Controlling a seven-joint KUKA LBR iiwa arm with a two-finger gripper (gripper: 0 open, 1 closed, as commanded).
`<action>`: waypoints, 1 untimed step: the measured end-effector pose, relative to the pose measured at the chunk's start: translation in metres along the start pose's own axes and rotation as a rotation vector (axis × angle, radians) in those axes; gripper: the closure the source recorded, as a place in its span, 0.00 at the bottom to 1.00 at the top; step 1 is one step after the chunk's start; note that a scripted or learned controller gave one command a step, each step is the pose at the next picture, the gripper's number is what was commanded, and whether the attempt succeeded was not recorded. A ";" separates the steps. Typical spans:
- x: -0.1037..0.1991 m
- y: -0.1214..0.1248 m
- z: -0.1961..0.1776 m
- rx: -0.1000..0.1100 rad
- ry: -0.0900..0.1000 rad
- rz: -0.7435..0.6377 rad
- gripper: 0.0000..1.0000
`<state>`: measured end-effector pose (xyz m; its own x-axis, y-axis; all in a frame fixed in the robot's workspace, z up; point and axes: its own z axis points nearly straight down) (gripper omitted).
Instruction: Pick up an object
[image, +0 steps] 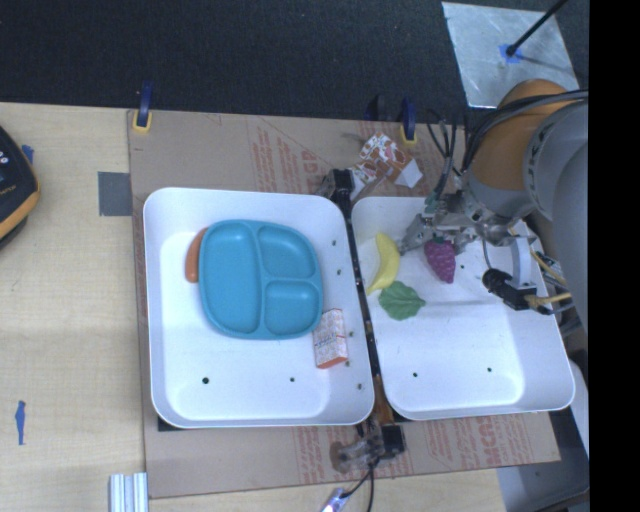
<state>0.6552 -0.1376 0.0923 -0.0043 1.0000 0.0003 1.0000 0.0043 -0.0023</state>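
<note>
My gripper (443, 238) hangs over the back of the right bin (500, 390), and its fingers stand spread apart, open. A purple bunch of grapes (441, 260) lies right below and between them, with neither finger visibly closed on it. To its left a yellow banana (384, 262) lies near the bin's left wall. A green leafy piece (401, 300) rests just in front of the banana.
The left bin (180, 390) holds a blue divided plate (262, 279), an orange thing (192, 258) half hidden under the plate's left edge, and a small printed packet (330, 338) at its right side. A crumpled wrapper (380, 157) lies behind the bins.
</note>
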 end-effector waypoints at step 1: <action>-0.036 -0.009 0.000 0.001 0.000 0.002 0.00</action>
<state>0.6462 -0.1737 0.0921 -0.0027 1.0000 0.0002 1.0000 0.0027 -0.0033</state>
